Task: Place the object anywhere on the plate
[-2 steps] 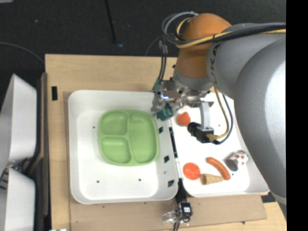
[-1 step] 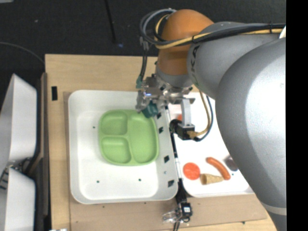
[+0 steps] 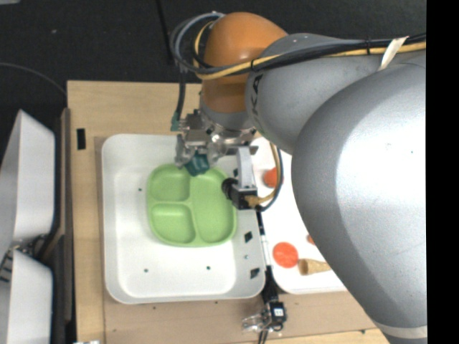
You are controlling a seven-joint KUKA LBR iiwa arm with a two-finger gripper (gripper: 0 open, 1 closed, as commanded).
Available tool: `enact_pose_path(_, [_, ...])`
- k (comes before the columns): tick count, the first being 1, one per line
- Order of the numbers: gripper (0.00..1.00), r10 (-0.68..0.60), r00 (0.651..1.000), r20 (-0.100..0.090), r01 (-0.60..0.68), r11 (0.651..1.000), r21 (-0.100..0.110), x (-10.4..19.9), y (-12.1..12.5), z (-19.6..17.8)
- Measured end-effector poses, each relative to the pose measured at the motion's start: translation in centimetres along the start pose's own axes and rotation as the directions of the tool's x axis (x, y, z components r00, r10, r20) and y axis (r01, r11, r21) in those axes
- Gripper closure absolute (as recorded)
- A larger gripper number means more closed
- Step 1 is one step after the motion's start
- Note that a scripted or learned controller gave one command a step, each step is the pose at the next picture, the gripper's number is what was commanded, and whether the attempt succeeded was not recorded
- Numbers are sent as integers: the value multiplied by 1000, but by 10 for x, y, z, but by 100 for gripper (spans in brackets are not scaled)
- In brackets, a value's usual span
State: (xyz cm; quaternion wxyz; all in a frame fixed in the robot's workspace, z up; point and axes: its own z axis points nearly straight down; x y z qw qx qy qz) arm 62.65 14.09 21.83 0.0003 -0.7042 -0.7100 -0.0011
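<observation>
Here you see the gripper point(image 3: 195, 156) closed on a small teal object point(image 3: 197, 166), dark and blocky, poised at the top rim of the green divided plate point(image 3: 192, 206) in the left bin point(image 3: 129, 213).

A robotics lab: a big grey robot arm point(image 3: 358, 142) over white bins point(image 3: 129, 264) on a plywood desk point(image 3: 86, 192), loose cables point(image 3: 186, 41).

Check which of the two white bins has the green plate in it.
The left bin, under the gripper. The green divided plate lies in it; the right bin holds small orange pieces instead.
</observation>
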Motion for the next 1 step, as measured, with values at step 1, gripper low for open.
enact_pose_path(1, [0,4,1000,2,-4,1000,1,-4,0,0])
